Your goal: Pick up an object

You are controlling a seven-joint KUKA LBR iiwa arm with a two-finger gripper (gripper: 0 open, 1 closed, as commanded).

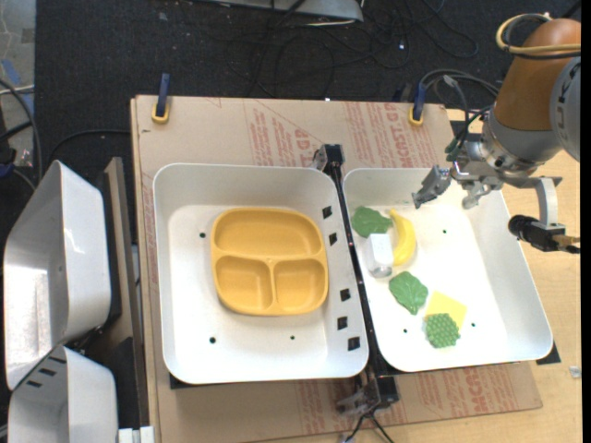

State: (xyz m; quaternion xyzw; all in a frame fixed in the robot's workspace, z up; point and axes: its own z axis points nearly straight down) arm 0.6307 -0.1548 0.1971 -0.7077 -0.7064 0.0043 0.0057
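The pickable things lie together in the right bin (517, 275), toward its left and middle. A yellow banana (404, 237) curves near the bin's left wall, its upper end touching a green leafy piece (369, 221). Just below that piece and against the banana's inner side lies a small white, cylinder-like object (380, 253). Lower down sits a second green leafy piece (408, 292), and beyond it, toward the bin's near edge, a flat yellow piece (452, 306) with a bumpy green, round-topped item (441, 330) lying partly over its lower left corner.

The gripper (454, 186) hangs over the upper part of the same bin, up and to the right of the banana and apart from every object. Its jaws are spread wide with nothing between them: one dark finger points down-left, the other stands to its right. Above it the arm's orange band (534, 81) leads off to the right.

The left bin (180, 247) carries a yellow divided tray (270, 259) with three compartments, one long across the top and two below. A black divider strip (343, 247) runs between the two bins. Both rest on a cardboard-covered worktop (277, 123), clipped at its far edge by a yellow clamp (162, 107). Further white bins (51, 257) stand off the worktop at the left.
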